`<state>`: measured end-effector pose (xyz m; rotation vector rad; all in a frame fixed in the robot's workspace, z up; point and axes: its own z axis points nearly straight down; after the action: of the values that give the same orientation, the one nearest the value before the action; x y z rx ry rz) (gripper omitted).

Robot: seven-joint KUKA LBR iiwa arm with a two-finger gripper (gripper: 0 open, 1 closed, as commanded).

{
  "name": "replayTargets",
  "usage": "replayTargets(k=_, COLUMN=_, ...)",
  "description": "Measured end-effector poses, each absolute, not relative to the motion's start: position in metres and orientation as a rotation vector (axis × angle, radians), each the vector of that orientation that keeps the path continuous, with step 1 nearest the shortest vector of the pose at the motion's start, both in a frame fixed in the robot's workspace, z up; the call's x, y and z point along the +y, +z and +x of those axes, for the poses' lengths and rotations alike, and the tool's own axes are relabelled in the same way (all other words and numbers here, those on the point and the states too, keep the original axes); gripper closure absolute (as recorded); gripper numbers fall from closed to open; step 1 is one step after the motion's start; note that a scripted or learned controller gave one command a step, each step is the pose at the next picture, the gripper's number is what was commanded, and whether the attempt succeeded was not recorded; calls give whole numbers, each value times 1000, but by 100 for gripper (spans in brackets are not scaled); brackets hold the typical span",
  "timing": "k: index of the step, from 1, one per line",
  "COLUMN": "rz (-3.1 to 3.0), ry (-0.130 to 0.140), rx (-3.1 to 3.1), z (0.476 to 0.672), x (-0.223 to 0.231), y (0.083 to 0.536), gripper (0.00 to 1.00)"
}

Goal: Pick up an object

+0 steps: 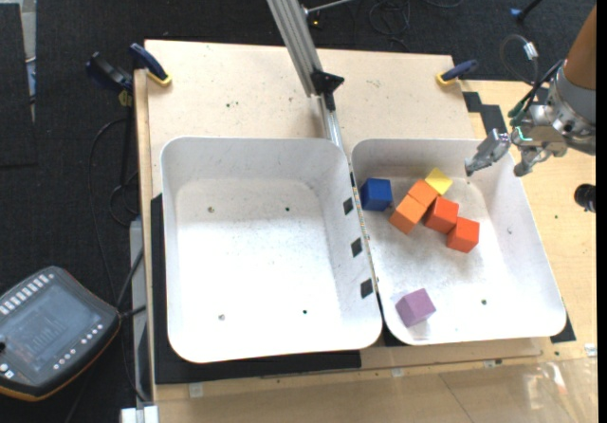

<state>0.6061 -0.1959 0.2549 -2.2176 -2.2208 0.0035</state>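
The right bin [531, 265] holds several cubes. A blue cube [377, 193] lies near the divider, and a yellow cube [438, 182] sits behind a tight cluster of three orange cubes [438, 214]. A purple cube [414, 307] lies alone near the front. My gripper [505, 156] hovers above the bin's back right rim, to the right of the yellow cube. It is open, its fingers [484, 154] spread apart with nothing between them.
The left bin [190, 222] adjoins the right bin on its left side. A slanted metal pole [289, 18] comes down to the bins' shared back edge. Clamps [152, 64] sit at the board's back corners. A teach pendant [47, 331] lies at the lower left.
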Motion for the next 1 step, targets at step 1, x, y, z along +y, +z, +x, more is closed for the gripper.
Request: replayTargets(k=1, rz=-2218, ry=1, rx=-2225, z=607, x=-196, y=257, gripper=0)
